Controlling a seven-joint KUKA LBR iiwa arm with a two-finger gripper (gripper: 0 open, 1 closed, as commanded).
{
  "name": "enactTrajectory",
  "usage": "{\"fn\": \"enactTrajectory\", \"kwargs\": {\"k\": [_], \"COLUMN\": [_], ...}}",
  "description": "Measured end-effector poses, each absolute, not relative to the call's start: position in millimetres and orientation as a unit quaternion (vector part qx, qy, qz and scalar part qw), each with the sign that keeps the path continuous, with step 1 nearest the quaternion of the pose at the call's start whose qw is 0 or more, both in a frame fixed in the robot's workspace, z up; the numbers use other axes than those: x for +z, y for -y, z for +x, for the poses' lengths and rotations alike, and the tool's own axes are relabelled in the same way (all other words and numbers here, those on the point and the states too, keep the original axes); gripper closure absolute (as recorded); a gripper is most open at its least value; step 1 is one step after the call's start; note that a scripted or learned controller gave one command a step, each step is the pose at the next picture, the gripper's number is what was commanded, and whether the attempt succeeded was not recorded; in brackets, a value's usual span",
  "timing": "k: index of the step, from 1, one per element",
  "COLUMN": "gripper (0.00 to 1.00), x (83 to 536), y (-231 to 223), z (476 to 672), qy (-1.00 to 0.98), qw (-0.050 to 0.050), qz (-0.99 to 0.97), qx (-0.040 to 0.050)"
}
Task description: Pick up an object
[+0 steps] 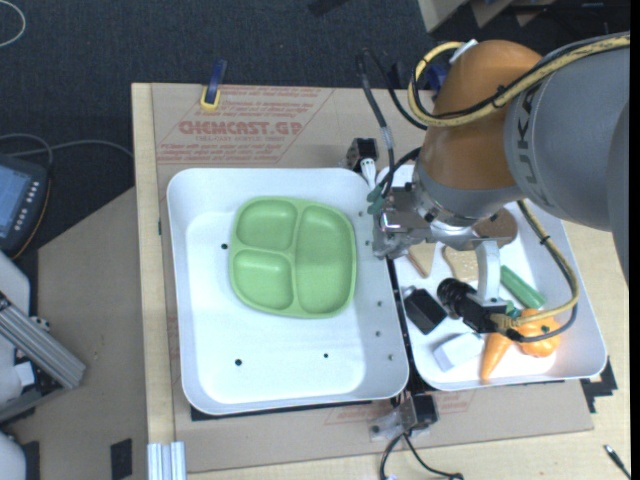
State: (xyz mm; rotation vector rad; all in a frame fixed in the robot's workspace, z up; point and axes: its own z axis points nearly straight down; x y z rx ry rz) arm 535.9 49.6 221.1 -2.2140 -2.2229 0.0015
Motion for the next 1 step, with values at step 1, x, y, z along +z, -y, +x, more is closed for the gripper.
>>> {"fn": "enactTrajectory", "kwargs": {"k": [1], "gripper": [1.00], "x": [227.8], "y": [-64.7], "z": [537.2], "qy": [0.708], "qw": [0.000], "qz": [-0.706], "qx": [-0.0008]}}
